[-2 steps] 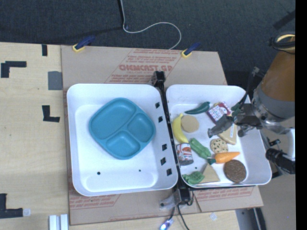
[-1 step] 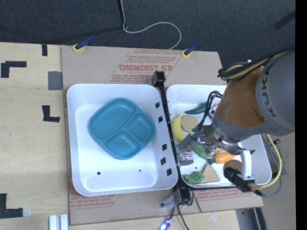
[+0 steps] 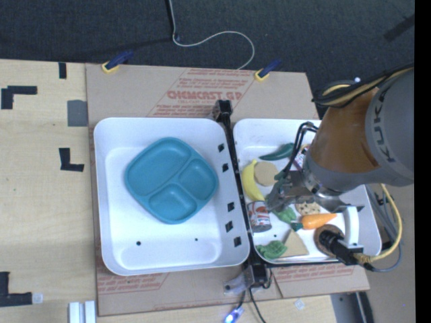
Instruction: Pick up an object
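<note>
While arm reaches in from right, we see tool low over right bin, amid small objects; we cannot tell its state. Just beside tool: yellow banana on left, carrot on near right. Small can lies near the banana's near end, green leafy piece at near edge. Left bin carries blue divided plate, well apart from tool. Both bins sit on cardboard sheet on table.
</note>
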`<action>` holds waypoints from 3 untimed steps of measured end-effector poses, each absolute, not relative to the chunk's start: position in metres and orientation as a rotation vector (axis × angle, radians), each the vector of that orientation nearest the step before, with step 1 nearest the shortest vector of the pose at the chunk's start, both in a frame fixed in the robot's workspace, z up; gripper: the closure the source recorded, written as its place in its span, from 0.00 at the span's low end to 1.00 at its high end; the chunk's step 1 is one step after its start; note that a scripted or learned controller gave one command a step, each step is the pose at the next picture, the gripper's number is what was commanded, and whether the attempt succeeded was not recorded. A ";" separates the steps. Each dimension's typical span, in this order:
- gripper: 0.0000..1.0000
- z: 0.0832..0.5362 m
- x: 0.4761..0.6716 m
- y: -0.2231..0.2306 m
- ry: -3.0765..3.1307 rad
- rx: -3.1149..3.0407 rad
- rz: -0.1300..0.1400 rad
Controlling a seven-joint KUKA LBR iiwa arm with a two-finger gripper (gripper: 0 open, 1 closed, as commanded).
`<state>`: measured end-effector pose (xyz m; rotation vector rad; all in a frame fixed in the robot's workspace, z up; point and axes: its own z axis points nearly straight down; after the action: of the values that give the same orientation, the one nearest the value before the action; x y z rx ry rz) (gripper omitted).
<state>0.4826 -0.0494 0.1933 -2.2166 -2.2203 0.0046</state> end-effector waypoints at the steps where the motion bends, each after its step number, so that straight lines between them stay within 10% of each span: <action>1: 1.00 0.183 0.539 0.008 -2.230 -2.212 -0.002; 2: 1.00 0.326 0.483 -0.008 -2.227 -2.226 -0.015; 3: 1.00 0.274 0.483 0.060 -2.226 -2.211 0.006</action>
<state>0.4825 0.0599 0.2736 -2.2106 -2.2258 0.0064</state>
